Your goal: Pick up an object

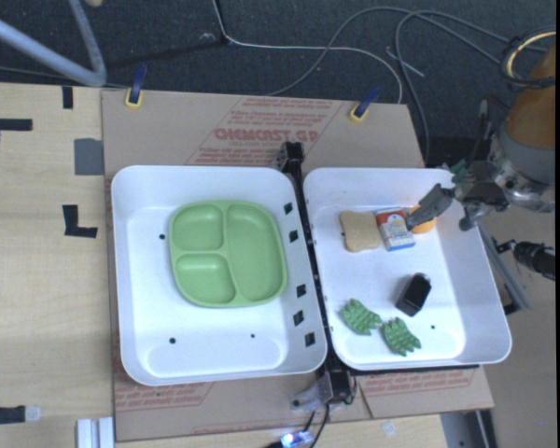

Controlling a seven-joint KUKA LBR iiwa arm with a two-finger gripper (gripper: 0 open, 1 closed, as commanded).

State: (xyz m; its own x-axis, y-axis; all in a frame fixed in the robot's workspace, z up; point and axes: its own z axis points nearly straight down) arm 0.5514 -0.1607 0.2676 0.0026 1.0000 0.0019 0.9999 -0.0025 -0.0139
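Two white bins (131, 250) on cardboard (261, 129) over a wooden bench (37, 278).

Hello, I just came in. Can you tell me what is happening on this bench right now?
A grey robot arm reaches in from the right, over the right bin. Its claw hangs near that bin's upper right corner, next to a small orange piece; nothing is visibly held. The bin also holds a tan sponge-like piece, a small box, a black block and two green leafy items. The left bin holds a green divided plate.
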